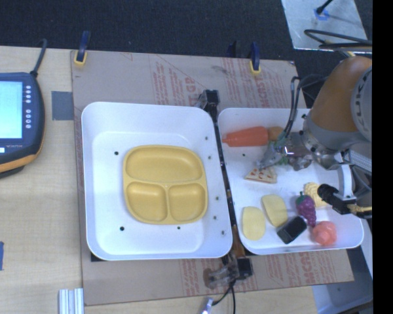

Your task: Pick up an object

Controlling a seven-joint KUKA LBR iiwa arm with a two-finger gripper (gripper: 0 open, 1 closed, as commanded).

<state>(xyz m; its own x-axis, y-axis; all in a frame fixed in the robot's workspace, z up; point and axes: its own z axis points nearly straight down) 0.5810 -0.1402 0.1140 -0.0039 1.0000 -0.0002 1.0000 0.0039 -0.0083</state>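
The right bin holds several toy foods: an orange carrot at the back, a pizza slice, two pale yellow pieces, a black block, purple grapes, a pink item and a yellow item. My gripper hangs low in this bin, just above the pizza slice's back edge and right of the carrot's tip. The arm's wrist covers the bin's far right corner. I see nothing held.
The left bin holds a yellow three-compartment plate. A teach pendant lies on the bench at far left. Clamps and a black bracket sit along the bins' back edge and the seam between them.
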